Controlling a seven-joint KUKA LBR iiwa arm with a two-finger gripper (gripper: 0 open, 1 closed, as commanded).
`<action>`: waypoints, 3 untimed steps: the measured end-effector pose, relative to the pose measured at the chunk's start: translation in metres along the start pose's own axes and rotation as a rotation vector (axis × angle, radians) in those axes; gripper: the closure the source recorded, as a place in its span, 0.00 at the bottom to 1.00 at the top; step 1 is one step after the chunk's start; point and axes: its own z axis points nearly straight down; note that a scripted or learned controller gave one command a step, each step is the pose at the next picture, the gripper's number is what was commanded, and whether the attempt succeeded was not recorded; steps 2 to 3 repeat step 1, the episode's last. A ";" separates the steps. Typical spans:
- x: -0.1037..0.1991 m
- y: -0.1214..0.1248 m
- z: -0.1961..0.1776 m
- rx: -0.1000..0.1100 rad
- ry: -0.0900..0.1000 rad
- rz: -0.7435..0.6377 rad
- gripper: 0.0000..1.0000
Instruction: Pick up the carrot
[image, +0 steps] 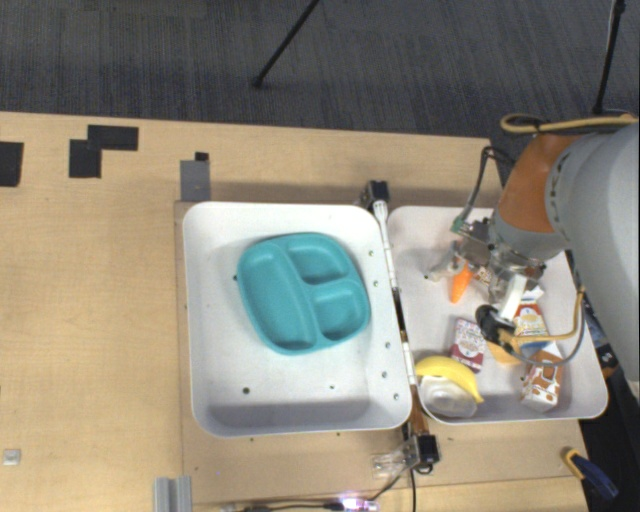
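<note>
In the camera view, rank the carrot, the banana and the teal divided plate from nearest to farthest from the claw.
1. carrot: right at the claw, upper part of the right bin.
2. banana: lower in the same bin, toward the front edge.
3. teal divided plate: across in the left bin.

2 bins sit side by side on the bench (90, 330). The left bin (215, 400) holds a divided tray (300, 292) near its middle. In the right bin (420, 235), the carrot (459, 286) lies just under the gripper (470, 262); a banana (450, 376) lies near the front edge, cartons (468, 343) to its right.
</note>
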 end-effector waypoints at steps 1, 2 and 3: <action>0.002 0.001 -0.012 -0.001 0.000 -0.009 1.00; 0.002 0.001 -0.012 -0.001 0.000 -0.009 1.00; 0.002 0.001 -0.012 -0.001 0.000 -0.009 1.00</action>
